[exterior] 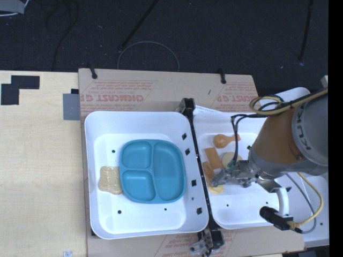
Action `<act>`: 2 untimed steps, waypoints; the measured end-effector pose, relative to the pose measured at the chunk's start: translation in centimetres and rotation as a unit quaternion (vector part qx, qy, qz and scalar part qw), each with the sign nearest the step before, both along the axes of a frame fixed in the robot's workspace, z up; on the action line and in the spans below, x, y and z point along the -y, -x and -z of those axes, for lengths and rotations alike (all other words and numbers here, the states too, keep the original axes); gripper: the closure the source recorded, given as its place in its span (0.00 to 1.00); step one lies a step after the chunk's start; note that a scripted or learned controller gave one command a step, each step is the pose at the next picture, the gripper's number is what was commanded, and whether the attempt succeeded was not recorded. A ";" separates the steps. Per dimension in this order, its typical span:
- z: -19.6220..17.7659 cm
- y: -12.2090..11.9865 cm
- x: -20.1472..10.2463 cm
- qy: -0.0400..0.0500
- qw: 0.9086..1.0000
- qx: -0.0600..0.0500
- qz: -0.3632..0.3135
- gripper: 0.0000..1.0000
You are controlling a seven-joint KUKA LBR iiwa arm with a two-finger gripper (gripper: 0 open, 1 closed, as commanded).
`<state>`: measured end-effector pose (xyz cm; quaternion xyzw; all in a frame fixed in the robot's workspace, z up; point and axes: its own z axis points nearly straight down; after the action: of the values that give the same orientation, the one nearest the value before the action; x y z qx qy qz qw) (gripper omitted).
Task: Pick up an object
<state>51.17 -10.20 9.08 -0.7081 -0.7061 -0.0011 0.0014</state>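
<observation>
In the right bin several small toy foods lie near its left wall: an orange spoon-shaped piece, an orange-brown block, a smaller brown piece, a pale round piece and a yellow piece. My gripper reaches in from the right, low over this cluster, just right of the brown pieces. The wrist hides what lies beneath it.
The left bin holds a blue divided plate with a tan toast-like piece at its left side. A black divider separates the bins. Cables and the grey-orange arm cover the right bin's right side.
</observation>
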 end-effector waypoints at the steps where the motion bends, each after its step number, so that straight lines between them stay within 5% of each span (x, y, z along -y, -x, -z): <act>1: -1.2 -0.2 0.1 -0.001 1.000 0.003 0.003 1.00; 2: -7.4 -0.7 -0.1 0.002 1.000 0.002 -0.002 1.00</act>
<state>51.87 -10.09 16.46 -0.7069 -0.7073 -0.0009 -0.0011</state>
